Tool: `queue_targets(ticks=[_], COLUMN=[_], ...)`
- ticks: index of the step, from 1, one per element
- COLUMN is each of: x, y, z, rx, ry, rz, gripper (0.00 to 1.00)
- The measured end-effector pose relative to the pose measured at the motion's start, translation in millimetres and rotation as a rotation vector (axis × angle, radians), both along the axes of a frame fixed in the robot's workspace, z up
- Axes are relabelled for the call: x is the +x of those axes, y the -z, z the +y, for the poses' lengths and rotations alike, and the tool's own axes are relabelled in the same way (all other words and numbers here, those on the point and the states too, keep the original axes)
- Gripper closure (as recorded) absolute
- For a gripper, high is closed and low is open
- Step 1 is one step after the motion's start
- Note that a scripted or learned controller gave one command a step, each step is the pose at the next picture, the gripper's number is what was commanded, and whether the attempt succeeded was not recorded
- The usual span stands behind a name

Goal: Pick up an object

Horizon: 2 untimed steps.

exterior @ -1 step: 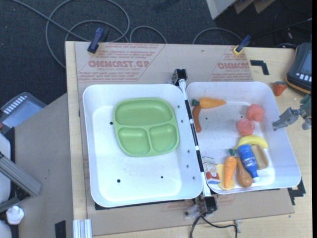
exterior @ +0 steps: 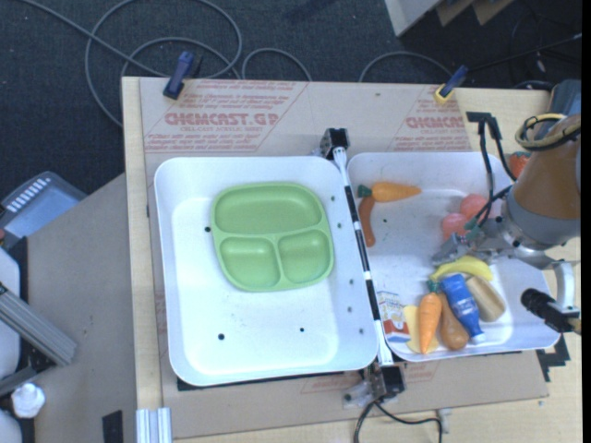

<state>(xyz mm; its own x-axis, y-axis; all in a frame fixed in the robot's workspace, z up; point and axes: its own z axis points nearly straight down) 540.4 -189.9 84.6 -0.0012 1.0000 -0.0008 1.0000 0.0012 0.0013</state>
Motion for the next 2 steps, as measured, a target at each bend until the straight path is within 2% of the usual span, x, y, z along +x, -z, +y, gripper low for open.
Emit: queue_targets(ticks=[1,2], x=[58,58], y=[0,-11], z=[66,66], rx=[0.001,-0.001], ry=[0.000,0.000], rz=[0.000,-0.003], gripper=[0.00,1.00])
